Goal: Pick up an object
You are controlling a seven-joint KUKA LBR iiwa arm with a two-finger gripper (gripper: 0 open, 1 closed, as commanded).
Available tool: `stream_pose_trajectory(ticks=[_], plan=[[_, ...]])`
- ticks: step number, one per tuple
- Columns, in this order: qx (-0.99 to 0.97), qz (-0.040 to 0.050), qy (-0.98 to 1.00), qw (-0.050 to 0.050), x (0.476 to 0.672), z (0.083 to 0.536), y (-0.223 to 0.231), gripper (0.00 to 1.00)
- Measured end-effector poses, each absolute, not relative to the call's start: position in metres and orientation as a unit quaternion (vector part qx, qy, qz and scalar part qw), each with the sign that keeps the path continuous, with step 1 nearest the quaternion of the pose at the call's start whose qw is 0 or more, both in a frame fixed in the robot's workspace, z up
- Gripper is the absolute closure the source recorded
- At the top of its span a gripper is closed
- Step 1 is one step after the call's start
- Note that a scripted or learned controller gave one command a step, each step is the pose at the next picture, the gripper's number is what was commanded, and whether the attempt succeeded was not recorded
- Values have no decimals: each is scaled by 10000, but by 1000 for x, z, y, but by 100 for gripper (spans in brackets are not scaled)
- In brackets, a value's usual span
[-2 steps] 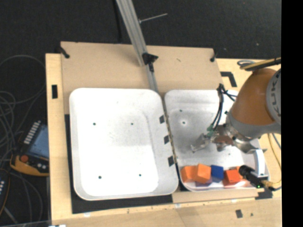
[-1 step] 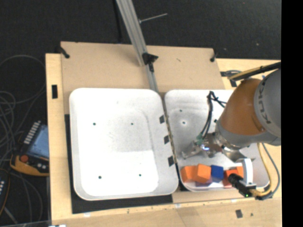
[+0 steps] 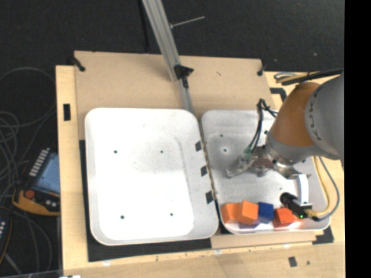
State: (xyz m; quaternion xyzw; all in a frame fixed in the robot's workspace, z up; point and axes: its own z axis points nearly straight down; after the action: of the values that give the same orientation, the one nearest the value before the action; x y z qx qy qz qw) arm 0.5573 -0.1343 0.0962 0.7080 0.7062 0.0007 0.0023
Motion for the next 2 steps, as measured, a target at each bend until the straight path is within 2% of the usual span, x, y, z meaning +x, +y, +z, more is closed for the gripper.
stream_pose_trajectory(ticks=[1, 2], plan=[[7087, 2, 7055, -3, 504, 132, -99, 0], [7082, 10, 7060, 17, 485, 97, -120, 0]])
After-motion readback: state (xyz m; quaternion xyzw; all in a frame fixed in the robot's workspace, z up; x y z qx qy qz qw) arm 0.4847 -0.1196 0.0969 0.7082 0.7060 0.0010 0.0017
